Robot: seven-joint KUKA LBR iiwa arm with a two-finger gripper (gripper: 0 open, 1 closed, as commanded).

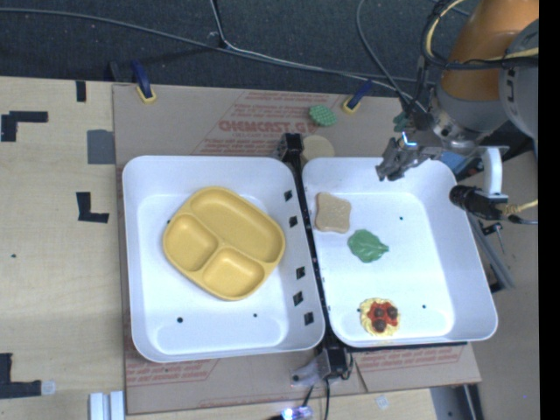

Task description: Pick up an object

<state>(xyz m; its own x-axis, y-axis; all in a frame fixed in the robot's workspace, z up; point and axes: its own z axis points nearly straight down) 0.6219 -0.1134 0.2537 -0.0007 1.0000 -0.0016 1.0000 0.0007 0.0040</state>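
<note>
Nearest the camera, a small toy pizza [379, 315] lies at 6 o'clock in the right bin [437, 234], with a green leaf [367, 246] at centre and a bread slice [332, 212] at 9 o'clock. All look light, stiff and flat, so I judge edge pinches best. I cannot tell how the claw [395, 164] at 12 o'clock is set.

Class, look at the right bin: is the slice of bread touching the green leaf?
Apart. The camera view shows a strip of bare white bin floor between the bread and the green leaf.
</note>
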